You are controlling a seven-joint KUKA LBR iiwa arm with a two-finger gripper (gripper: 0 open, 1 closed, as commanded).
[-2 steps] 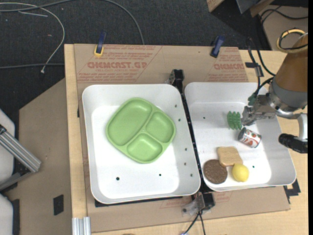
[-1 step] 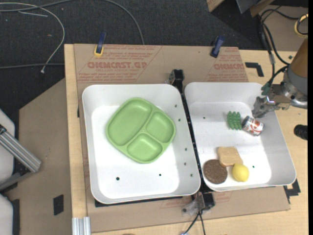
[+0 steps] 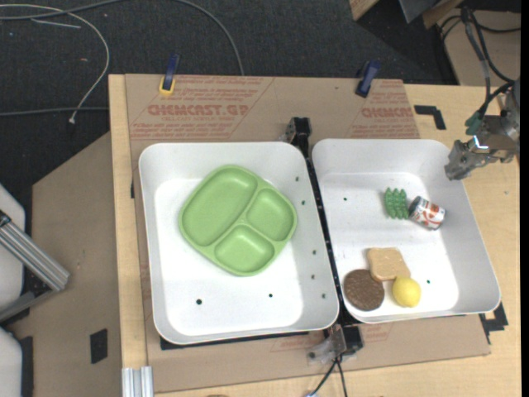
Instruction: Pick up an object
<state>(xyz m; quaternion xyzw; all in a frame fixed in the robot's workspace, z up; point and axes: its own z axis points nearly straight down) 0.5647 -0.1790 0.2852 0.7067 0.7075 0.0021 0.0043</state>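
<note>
While my gripper (image 3: 460,160) hangs over the right bin's (image 3: 463,300) far right corner (fingers' state I cannot tell), the can (image 3: 427,213) lies near that bin's right edge.

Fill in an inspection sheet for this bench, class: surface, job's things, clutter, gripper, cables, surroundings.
Surface: cardboard-covered bench bearing a left bin and a right bin.
Job's things: green toy, small can, tan cracker, brown cookie, lemon, all in the right bin.
Clutter: green divided plate in the left bin.
Gripper: gripper at the right bin's far right corner, holding nothing.
Cables: grey cable on the floor.
Surroundings: dark carpet; blue clamps.
</note>
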